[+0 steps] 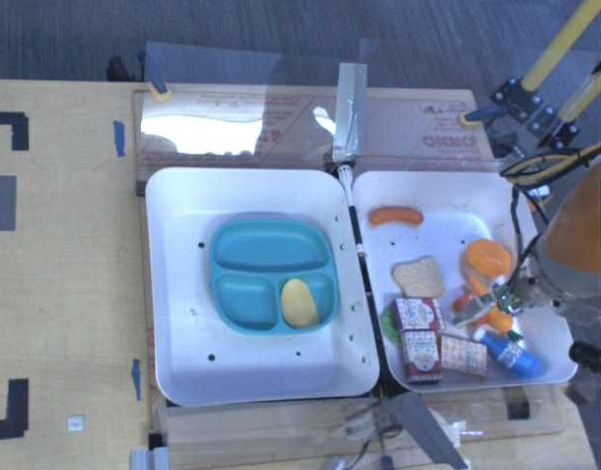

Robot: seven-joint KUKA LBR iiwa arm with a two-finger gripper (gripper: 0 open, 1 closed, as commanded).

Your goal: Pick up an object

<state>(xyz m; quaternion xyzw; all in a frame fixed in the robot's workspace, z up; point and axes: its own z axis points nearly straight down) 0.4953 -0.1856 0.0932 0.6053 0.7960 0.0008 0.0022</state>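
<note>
**Gripper working low in the crowded bin**

While the gripper (486, 306) is hanging low at the right of the frame, its fingers are closing around a small orange piece (498, 317), though a firm pinch I cannot tell. The piece is lying in the right bin (433, 196), beside an orange disc (487, 258) and blue bottle (511, 353), crowding the approach. Cartons (420, 336) and a cracker (419, 277) are sitting leftward; a yellow item (299, 303) is resting in the blue tray (271, 253).
</note>
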